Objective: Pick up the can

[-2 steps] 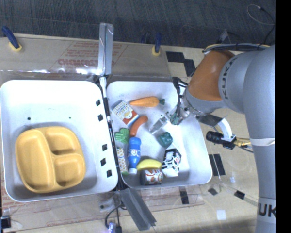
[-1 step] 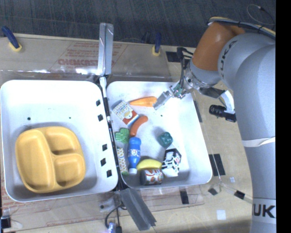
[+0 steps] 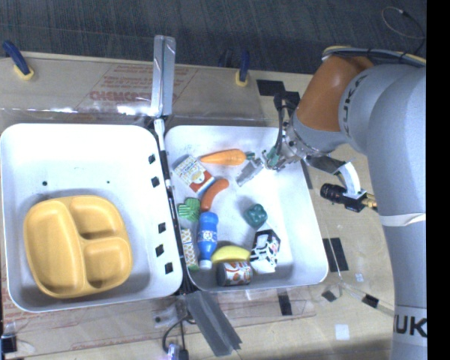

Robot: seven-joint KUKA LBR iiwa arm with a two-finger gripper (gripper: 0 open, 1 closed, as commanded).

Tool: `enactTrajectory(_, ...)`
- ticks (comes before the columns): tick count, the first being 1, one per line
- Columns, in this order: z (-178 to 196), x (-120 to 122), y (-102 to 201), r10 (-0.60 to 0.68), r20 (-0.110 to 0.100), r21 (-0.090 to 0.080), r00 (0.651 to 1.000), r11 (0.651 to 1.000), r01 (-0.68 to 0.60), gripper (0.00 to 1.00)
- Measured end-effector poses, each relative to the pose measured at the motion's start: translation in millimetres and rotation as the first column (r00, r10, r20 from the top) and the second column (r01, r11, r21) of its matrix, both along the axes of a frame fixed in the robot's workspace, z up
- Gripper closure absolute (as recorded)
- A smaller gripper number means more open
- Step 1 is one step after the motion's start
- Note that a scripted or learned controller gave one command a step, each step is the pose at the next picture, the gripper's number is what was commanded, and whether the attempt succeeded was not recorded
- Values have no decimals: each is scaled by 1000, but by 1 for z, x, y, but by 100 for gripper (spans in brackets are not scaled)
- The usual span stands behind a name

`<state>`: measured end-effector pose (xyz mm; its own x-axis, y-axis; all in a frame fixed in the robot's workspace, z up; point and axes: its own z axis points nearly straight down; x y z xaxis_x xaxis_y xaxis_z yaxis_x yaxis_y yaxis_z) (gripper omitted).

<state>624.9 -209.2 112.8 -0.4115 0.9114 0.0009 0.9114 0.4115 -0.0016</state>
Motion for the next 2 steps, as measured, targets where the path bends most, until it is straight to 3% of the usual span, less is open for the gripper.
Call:
enactTrajectory(1,0,-33,0,19,1,0,1000,1000,-19,0)
enactTrajectory(2,-19,23,0,44,2,0,999,999,-44,0)
